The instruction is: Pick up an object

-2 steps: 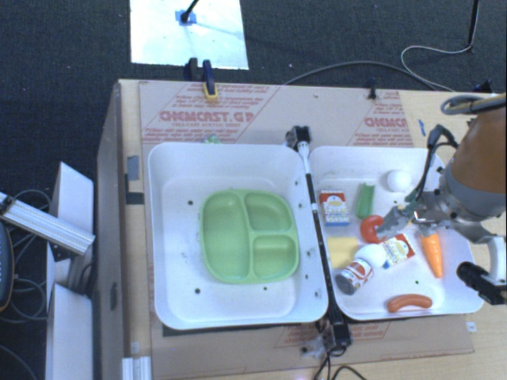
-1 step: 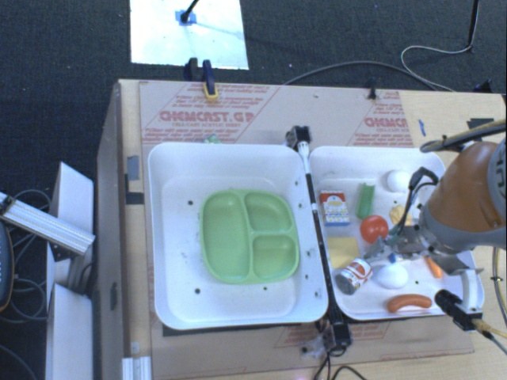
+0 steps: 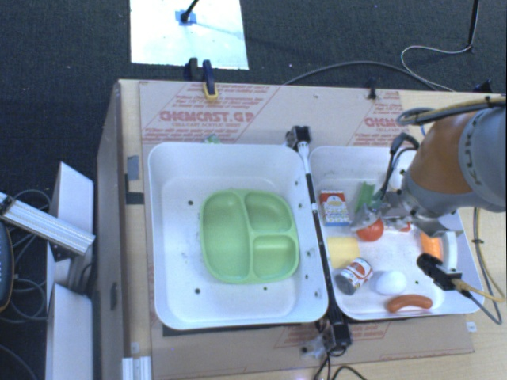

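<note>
Pincer (image 3: 386, 212) is down in the right bin (image 3: 337, 161), low over the clutter, arm (image 3: 447, 165) coming in from the right and covering the bin's upper right part. Can't tell whether it's released or clenched on anything; the wrist hides that. Red tomato-like piece (image 3: 370, 230) sits right under/just below the pincer, touching or nearly so, can't tell which. Green item (image 3: 364, 196) just left of the pincer, partly tucked against it. Small red-and-white carton (image 3: 333, 207) further left, near the divider between bins. Yellow block (image 3: 343, 251) below-left of the pincer, with a tilted can (image 3: 355, 274) just below that. White egg (image 3: 390, 282) and a sausage (image 3: 409, 302) lie below the pincer near the bin's front edge, close to each other. Orange piece (image 3: 431, 245) to the lower right, beside a black and white part of the arm. Tight packing: tomato, green item and carton crowd the pincer on its left side. Left bin (image 3: 170, 212) is well apart to the left and carries a green divided plate (image 3: 249, 235). Both bins sit on the surface (image 3: 238, 109), with a blue-yellow clamp (image 3: 208, 81) at its far edge.
</note>
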